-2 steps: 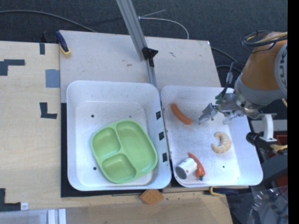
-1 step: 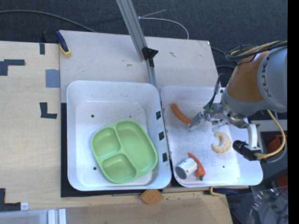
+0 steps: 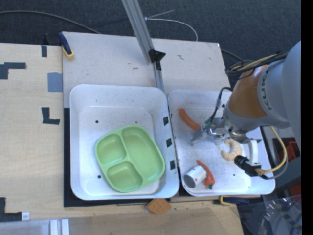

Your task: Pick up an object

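Note:
In the right bin [image 3: 254, 187], my gripper [image 3: 201, 132] hangs low over the floor, left of the middle, and is open with nothing between its fingers. An orange sausage-shaped piece [image 3: 189, 119] lies just up and left of it, its lower end close to the upper finger. A beige curled pastry-like piece [image 3: 231, 151] lies right of the gripper, under the wrist. Near the front edge, a small white cup [image 3: 195, 176] lies on its side with an orange carrot-like piece [image 3: 207, 174] against it.
The left bin [image 3: 78, 131] holds a green divided plate [image 3: 129, 158]. A metal pole [image 3: 142, 26] rises behind the bins. A tan biscuit-like piece [image 3: 158, 206] lies on the bench in front. The arm's cables [image 3: 274, 165] loop over the right bin's right side.

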`<state>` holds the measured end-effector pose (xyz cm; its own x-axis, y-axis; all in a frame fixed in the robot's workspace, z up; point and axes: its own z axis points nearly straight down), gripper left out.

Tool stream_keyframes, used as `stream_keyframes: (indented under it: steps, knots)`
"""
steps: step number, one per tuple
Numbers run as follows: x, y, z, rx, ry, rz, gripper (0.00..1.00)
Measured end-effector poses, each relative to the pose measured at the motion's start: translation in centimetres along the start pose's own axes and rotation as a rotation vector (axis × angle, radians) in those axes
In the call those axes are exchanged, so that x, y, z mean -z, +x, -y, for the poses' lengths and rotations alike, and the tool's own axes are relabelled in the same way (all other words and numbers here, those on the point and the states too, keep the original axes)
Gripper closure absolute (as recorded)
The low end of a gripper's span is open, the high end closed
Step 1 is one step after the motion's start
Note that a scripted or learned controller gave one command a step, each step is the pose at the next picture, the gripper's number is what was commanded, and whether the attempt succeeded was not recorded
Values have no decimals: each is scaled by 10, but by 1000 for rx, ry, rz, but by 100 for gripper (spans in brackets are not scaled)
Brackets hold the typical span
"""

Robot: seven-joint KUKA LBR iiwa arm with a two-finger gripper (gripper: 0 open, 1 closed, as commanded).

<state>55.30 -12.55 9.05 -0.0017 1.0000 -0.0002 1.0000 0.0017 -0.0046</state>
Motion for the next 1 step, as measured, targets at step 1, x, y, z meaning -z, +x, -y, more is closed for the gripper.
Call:
stream_keyframes:
  steps: [1]
  knots:
    - [12,0,0,1,0,-1,100]
